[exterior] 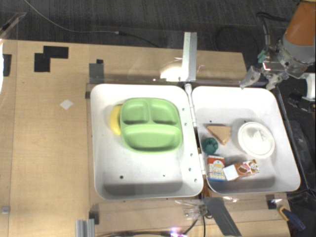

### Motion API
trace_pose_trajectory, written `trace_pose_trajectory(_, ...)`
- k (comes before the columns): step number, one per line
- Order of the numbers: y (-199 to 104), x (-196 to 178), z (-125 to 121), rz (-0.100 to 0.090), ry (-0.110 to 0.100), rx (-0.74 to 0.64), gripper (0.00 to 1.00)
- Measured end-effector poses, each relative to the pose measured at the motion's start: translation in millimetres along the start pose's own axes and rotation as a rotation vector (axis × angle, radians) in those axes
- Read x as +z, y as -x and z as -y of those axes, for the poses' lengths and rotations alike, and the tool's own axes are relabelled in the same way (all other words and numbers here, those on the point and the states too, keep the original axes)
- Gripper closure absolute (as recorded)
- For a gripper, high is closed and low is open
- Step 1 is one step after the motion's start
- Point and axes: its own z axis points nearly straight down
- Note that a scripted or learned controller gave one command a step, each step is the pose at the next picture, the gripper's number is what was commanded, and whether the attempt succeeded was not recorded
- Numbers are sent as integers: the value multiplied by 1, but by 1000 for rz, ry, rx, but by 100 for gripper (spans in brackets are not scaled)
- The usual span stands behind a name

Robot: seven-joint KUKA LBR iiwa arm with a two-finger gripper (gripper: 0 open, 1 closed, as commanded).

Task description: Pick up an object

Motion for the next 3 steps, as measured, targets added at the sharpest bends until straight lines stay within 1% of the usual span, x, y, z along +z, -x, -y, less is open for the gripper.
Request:
trace_pose_trajectory(1, -57, 98, 128, -1, -2, -101, 0)
trace_pose_trajectory(2, -56, 138, 59, 3, 19, -170, 0)
trace_pose_trajectory(3, -65, 147, 74, 1, 6, -255, 0)
